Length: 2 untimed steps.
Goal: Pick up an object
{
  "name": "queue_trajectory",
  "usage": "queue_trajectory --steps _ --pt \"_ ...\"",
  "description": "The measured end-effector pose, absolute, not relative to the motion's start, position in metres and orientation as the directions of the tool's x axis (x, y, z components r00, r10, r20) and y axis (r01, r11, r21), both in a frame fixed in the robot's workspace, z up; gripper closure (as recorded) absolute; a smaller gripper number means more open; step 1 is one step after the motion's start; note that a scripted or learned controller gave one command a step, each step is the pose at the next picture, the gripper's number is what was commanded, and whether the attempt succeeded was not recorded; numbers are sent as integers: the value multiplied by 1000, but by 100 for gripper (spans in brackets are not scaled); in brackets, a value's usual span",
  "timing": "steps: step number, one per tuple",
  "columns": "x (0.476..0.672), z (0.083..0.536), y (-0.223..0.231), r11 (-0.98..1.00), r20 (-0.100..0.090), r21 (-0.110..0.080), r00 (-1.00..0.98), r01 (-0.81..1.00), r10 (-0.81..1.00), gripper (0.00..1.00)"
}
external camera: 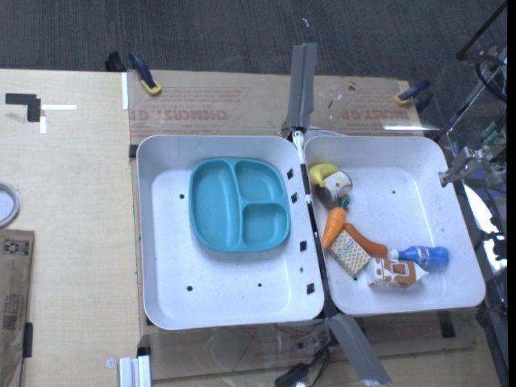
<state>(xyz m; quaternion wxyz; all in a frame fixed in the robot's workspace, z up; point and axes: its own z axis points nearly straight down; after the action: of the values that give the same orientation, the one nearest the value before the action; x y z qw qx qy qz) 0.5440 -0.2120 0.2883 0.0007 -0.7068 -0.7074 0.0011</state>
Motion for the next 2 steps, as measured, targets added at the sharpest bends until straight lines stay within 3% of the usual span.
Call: queue_trajectory --steps 1,2 --pt "481 172 -216 -10 1 -3 10 1000 1000 0" --pt "485 113 -187 -103 -10 26 104 994 995 0"
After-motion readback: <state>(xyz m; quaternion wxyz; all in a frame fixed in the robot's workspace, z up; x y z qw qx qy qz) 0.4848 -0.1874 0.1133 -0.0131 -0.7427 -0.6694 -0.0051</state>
